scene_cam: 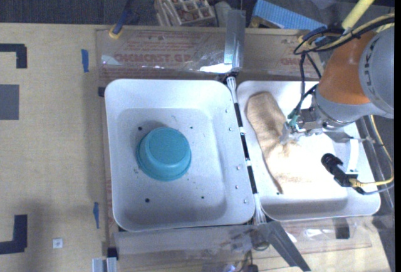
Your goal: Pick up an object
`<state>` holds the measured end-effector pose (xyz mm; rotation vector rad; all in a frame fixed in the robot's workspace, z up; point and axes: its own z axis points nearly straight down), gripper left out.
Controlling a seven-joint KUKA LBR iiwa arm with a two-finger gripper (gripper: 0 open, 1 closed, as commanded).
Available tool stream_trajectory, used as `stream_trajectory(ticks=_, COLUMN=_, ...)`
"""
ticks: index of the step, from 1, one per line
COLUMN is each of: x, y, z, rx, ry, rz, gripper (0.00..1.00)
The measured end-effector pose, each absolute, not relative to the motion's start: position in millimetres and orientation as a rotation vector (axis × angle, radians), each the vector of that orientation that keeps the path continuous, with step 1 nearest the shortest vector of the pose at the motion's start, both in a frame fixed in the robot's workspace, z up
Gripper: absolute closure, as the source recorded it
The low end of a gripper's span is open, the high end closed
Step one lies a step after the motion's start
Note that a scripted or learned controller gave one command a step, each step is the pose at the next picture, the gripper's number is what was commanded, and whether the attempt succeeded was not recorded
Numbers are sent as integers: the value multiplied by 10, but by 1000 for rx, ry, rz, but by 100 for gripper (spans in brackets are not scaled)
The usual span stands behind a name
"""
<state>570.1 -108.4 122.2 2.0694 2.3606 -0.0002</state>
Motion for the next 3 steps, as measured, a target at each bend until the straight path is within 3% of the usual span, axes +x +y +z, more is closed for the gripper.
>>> stream_trajectory(ticks=1, x=6068, y=-693, z=2474, rx=2087, ry=2345, rz=-1, gripper=100)
stream_trajectory(ticks=2, x=6149, y=-455, z=2948, rx=2136, ry=2300, rz=0, gripper=100)
stream_trajectory(ticks=3, x=5807, y=-781, z=3143, rx=1859, ry=2533, rz=-2, gripper=100)
